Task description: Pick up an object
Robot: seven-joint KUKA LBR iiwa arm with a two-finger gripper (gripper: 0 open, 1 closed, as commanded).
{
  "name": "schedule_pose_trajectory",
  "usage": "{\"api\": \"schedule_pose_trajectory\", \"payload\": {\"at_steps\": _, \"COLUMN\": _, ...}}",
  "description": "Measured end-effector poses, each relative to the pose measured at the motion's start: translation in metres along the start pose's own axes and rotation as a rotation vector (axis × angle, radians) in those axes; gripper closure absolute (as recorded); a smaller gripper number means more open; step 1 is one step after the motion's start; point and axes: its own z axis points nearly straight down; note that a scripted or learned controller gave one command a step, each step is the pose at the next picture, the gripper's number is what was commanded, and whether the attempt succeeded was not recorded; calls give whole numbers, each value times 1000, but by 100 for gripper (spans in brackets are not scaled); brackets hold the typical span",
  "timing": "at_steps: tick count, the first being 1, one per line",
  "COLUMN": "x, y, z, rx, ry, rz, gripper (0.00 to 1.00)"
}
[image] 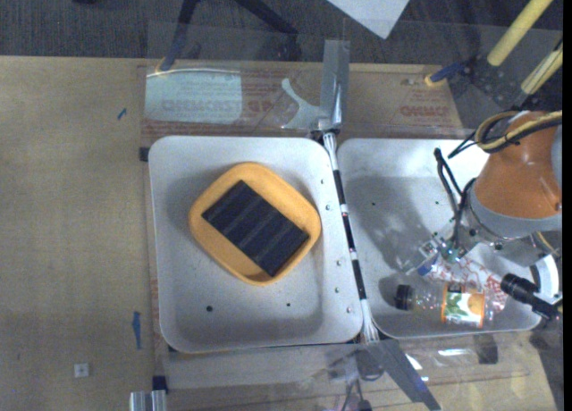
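Gripper (444,253) sits low in the right bin (384,177), at the end of an arm (518,181) that enters from the right edge and reaches down and leftward. Its orange band faces the camera, with grey housing below it and black-and-yellow cables looping over the top. The wrist hides much of the tool, and whether it is parted or closed cannot be told; nothing is seen clamped in it.

Just below the gripper, toward the near wall of the same bin, lies a bottle (444,302) on its side: clear plastic, dark cap pointing left, orange and green label toward the right. Its upper side lies close under the tool; contact cannot be confirmed.

Well to the gripper's left, across the divider between the bins, the left bin (179,311) holds a tray (255,222), a yellow rounded-square shape with a dark ribbed panel in its middle, lying flat and turned at an angle.
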Motion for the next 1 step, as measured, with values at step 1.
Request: {"api": "schedule_pose_trajectory", "payload": {"at_steps": 1, "x": 40, "y": 40, "z": -85, "rx": 8, "ry": 7, "rz": -362, "gripper": 100}}
